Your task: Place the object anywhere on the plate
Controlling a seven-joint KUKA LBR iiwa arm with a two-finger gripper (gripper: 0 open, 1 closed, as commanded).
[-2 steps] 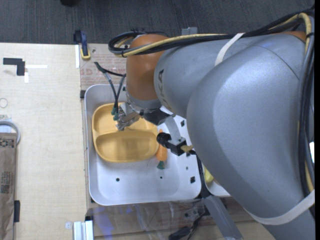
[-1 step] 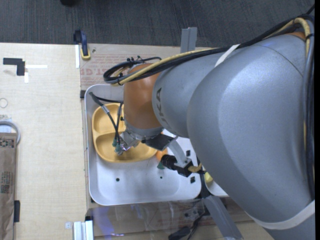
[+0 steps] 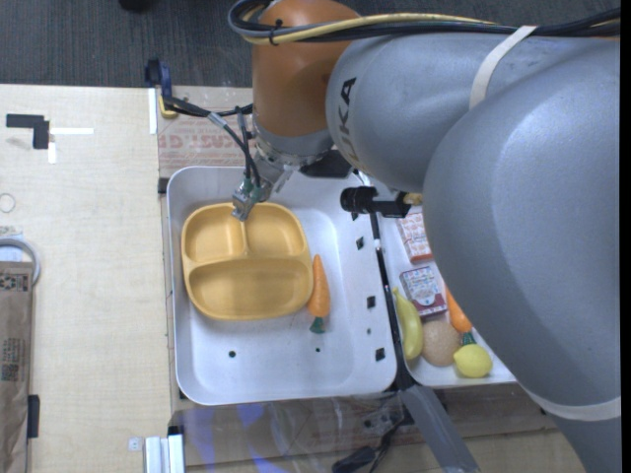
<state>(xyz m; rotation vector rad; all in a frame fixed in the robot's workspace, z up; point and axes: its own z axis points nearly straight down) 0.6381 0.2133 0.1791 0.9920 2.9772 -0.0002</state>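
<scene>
I see gripper (image 3: 243, 205) over yellow plate (image 3: 246, 264) top edge, finger state unclear; carrot (image 3: 318, 286) lies right-below, long axis vertical.

We look down from one fixed camera above the bench (image 3: 79, 215), tilted at a slant, close enough that the arm (image 3: 493, 166) fills the right half of frame. It reaches in from the right, covering most of the right bin (image 3: 493, 374). The left bin (image 3: 276, 363) sits near centre (fully in view), dark floor (image 3: 99, 28) along the top edge.
</scene>
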